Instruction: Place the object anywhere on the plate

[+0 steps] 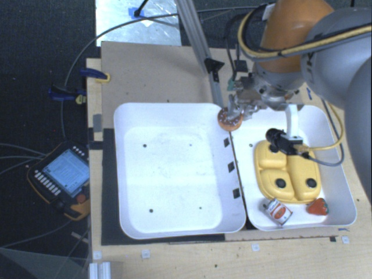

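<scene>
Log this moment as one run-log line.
pincer: at bins' divider, top | round brown object: at pincer tip, grasp unclear | yellow plate: right bin

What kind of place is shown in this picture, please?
Probably a robotics lab test bench: a grey arm reaches over two white bins, a teach pendant lies on the floor, and clamps hold the board.

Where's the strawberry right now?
The strawberry lies in the right bin, at its near right corner, beside the yellow plate and right of the small can.
</scene>
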Controlling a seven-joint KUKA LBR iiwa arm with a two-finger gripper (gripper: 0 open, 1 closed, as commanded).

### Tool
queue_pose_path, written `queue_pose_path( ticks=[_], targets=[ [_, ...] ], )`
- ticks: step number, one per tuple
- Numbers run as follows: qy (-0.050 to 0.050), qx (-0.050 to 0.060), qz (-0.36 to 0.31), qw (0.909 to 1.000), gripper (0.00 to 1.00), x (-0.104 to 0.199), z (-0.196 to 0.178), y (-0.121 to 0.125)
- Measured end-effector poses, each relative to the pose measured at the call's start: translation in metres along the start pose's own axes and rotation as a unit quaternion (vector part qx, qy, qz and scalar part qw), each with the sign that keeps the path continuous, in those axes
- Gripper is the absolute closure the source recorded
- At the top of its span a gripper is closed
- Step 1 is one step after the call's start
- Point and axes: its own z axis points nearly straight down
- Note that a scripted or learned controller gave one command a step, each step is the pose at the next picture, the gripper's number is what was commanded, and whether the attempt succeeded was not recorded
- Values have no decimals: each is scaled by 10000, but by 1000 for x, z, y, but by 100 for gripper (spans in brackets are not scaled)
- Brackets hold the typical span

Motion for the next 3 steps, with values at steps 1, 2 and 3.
queue_pose_path(
  ticks=[1, 2, 3],
  targets=[
    [1, 3, -3, 10000, 100, 57, 7, 0],
    [-6, 18, 8, 10000, 100, 101, 43, -8],
    [-4, -1, 18, 10000, 100, 103, 23, -4]
  ],
)
